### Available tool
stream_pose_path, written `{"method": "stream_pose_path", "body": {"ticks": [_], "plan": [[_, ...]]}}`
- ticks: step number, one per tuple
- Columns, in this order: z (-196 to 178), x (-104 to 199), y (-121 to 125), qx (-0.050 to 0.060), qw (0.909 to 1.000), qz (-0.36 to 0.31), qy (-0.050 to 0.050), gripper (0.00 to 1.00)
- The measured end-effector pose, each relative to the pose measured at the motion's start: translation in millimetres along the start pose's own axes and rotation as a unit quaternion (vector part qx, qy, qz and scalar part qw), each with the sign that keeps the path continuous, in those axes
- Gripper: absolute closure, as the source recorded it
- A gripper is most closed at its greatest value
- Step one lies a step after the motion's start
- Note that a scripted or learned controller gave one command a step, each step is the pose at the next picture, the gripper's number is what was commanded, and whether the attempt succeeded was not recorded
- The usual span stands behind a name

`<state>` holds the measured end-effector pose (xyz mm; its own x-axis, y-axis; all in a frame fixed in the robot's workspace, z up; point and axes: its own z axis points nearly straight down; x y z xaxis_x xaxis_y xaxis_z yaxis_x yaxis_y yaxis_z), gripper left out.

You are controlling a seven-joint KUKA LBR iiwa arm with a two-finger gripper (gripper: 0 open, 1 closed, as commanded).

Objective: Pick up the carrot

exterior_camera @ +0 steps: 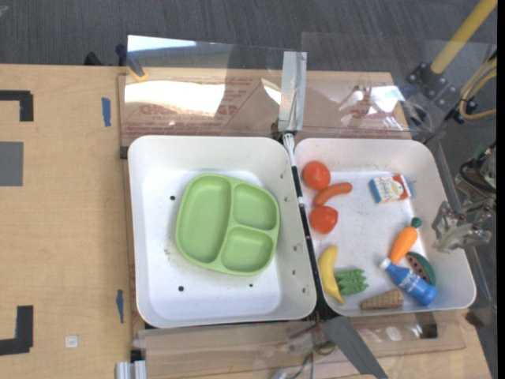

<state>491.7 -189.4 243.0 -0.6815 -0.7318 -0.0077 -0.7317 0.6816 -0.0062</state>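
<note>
Carrot [403, 243] lies in right bin [442, 176], touching blue bottle [412, 283]. Gripper [458, 226] sits beside the bin's rim; finger state unreadable. Risk: a descent could snag the bottle instead.

Carrot [403, 242] in right bin [442, 172], touching blue bottle [411, 283]; tool [460, 226] beside rim.

The divided plate [227, 224] lies in the left bin [150, 212]. In the right bin [430, 160], the carrot [403, 242] sits at four o'clock, the bottle [410, 283] just below it, the banana [329, 273] at seven o'clock.
</note>
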Motion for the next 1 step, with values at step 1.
{"method": "stream_pose_path", "body": {"ticks": [1], "plan": [[-10.7,-1.8,-1.3,0.003,1.0000,0.002,-0.003,1.00]]}}
